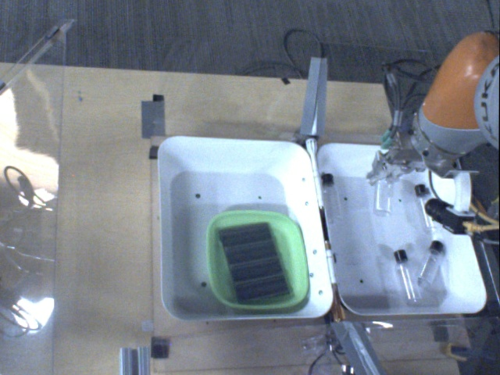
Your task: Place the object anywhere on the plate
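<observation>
The jaws are too small and blurred to tell whether they stand apart or together. The gripper point(388, 172) hangs over the right bin point(469, 287), toward its twelve o'clock edge. Directly below it at six o'clock lies a clear vial point(383, 200). Two more vials, one point(405, 273) and another point(430, 261), lie at about five o'clock. The green plate point(293, 237) sits in the left bin point(180, 209), at eight o'clock from the gripper, bearing a dark ridged block point(251, 262).
</observation>
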`<state>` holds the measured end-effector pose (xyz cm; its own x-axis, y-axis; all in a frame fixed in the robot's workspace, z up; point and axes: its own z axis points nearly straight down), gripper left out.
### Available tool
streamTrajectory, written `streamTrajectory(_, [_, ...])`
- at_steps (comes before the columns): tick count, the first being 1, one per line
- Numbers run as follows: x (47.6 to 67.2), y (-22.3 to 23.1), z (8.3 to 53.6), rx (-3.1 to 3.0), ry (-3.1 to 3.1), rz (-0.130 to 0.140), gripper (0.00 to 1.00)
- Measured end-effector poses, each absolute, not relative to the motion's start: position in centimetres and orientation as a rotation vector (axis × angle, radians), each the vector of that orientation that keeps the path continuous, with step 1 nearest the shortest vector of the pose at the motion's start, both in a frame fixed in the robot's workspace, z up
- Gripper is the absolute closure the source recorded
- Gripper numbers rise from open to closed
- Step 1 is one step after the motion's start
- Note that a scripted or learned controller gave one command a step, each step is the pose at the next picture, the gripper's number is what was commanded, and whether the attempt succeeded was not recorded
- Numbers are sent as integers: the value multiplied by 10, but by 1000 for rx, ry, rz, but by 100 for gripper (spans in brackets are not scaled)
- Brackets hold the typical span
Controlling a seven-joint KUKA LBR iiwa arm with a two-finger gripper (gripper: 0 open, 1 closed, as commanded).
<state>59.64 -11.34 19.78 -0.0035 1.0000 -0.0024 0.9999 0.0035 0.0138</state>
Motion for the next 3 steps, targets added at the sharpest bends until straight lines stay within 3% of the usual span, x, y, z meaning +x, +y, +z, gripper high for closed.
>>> streamTrajectory(1, [548,-65,234,1911,2486,7,100])
streamTrajectory(3, [535,-21,262,1198,2893,7,100])
